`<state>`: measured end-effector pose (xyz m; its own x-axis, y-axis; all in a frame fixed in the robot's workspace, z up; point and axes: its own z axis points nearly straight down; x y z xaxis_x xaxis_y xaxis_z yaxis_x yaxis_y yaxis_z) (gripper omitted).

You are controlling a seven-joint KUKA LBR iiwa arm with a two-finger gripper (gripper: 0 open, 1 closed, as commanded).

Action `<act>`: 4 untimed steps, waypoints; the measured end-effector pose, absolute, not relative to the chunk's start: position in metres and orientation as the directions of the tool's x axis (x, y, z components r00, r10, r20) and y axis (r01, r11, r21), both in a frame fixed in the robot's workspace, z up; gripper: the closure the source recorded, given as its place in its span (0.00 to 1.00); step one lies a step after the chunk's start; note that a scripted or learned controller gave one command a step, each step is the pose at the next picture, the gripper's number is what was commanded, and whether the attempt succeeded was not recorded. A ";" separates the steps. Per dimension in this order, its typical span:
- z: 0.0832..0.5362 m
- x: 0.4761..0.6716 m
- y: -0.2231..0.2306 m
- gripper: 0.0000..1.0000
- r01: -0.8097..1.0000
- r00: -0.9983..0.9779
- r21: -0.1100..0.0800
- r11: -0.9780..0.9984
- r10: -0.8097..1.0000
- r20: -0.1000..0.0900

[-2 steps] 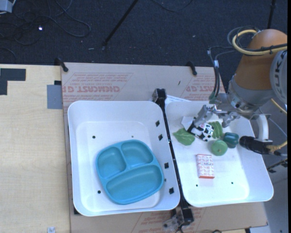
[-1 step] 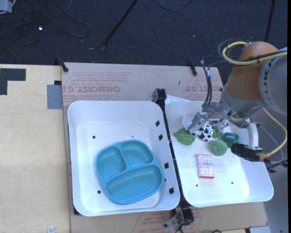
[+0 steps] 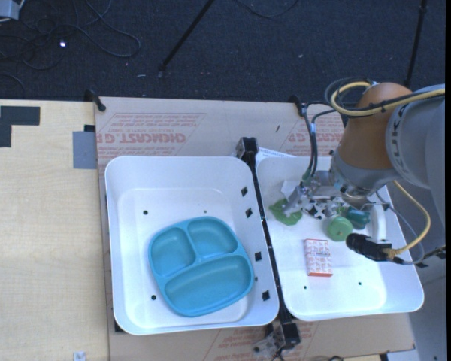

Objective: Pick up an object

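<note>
Lying in the right bin: a cluster of small objects, none of them lifted.
Red-and-white packet [image 3: 318, 257]: flat on the floor of the right bin [image 3: 361, 295], towards its middle, apart from the other items.
Green round object [image 3: 337, 228]: just above and right of the packet, close under the arm's wrist.
Green crumpled piece [image 3: 286, 213]: near the bin's left wall, beside a small black-and-white item [image 3: 316, 210] whose kind cannot be made out.
Gripper [image 3: 327, 199]: low over the upper half of the right bin, among the green items; its opening cannot be told, and nothing is seen held.
Arm [image 3: 391, 138]: grey with an orange band, entering from the right, cables looping round it.
Left bin [image 3: 131, 183]: holds a blue divided plate [image 3: 201, 265], lying flat in its lower middle.
Divider: a black strip [image 3: 260, 224] runs between the two bins.
Bench: cardboard [image 3: 173, 130] beneath the bins, pale wood surface [image 3: 37, 239] to the left.
</note>
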<state>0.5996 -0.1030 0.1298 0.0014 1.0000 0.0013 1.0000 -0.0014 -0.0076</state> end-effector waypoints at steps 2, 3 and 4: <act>0.192 0.591 -0.109 1.00 1.000 0.006 0.001 -0.006 1.000 0.000; 0.251 0.586 -0.116 1.00 1.000 0.007 0.002 -0.007 1.000 -0.001; 0.270 0.586 -0.117 1.00 1.000 0.003 0.000 -0.003 1.000 0.000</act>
<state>0.5859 -0.1166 0.2702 0.0032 1.0000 0.0001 1.0000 -0.0032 -0.0004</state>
